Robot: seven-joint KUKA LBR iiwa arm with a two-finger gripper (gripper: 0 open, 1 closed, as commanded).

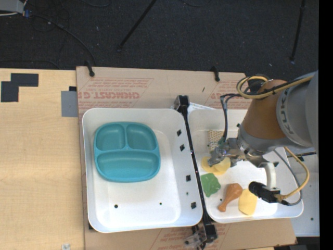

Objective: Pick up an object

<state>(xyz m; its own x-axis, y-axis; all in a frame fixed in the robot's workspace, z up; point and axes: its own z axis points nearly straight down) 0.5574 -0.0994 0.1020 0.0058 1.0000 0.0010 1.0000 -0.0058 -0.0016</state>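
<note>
Pale yellow flat piece (216, 166) lies under the hand (219, 154).

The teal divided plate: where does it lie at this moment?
The teal divided plate lies in the left white bin, toward its upper left, across the divider from the toy food.

The only lettering stands on the brown cardboard sheet (156, 87) under the 2 white bins: red print lies upside down along its far edge, just behind the left bin (99, 202). It reads roughly "CHEMCRAFT", set within a red-lined frame, though the letters are too blurred to be sure of. More faint red print shows on the cardboard at the near edge, below the bins, and it is too small to read.
</note>
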